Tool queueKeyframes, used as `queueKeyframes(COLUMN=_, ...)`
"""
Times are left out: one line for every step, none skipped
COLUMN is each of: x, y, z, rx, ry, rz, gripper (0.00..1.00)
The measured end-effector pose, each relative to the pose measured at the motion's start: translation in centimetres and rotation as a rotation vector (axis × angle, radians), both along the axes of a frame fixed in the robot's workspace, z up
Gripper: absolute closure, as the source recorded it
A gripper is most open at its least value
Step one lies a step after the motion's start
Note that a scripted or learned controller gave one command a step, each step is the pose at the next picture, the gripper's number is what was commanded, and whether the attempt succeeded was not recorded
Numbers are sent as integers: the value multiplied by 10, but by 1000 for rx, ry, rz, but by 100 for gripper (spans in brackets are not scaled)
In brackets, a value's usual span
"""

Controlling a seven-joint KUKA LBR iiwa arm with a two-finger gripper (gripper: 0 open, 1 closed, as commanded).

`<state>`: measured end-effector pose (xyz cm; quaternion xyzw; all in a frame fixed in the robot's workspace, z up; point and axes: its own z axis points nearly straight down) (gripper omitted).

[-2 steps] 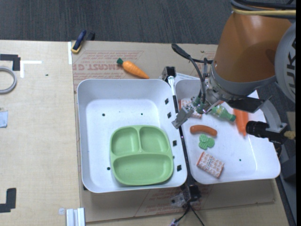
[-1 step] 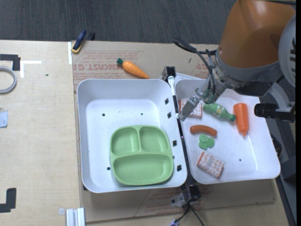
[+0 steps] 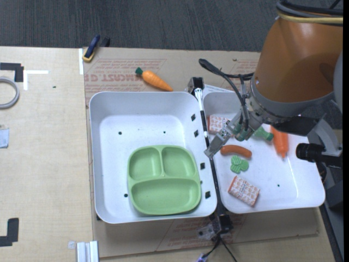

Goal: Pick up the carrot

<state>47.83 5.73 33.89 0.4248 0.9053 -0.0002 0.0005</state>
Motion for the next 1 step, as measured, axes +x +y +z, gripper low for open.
queueKeyframes(x=36, y=-12, z=-37, rx=0, ry=-1, rz=-9, gripper=0)
